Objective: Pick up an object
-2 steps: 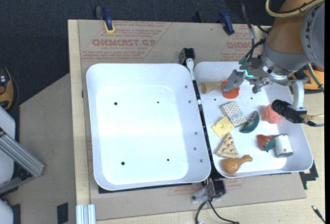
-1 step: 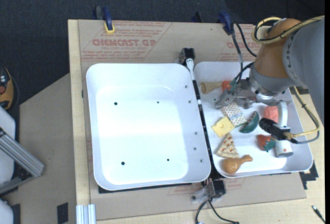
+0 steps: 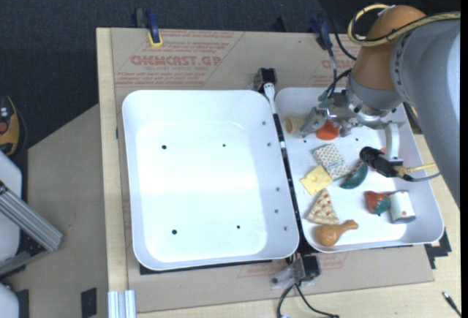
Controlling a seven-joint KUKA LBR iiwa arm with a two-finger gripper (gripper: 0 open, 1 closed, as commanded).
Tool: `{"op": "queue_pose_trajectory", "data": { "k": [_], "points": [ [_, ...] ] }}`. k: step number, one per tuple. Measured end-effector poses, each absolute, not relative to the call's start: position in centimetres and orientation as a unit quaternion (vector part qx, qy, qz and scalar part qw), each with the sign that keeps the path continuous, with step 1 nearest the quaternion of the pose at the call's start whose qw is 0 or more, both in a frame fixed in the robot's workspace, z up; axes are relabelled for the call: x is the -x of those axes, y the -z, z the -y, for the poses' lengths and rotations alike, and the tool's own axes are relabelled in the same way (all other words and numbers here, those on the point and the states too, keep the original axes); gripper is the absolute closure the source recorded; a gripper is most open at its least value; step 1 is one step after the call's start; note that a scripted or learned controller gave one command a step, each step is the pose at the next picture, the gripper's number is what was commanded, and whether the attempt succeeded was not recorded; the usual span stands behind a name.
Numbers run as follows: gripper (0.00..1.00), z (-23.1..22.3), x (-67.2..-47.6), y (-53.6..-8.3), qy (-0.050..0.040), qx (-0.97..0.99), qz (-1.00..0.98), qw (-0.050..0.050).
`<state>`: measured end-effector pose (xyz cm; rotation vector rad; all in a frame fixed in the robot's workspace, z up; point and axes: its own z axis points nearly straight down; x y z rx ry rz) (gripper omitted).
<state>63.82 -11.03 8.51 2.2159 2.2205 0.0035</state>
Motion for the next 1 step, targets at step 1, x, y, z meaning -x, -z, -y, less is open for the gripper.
{"op": "queue_pose_trajectory", "data": {
  "k": [1],
  "points": [
    [1.0,11.07,-63.76,-9.61,-0.0009,-0.707,-0.708,0.003]
  ]
}}
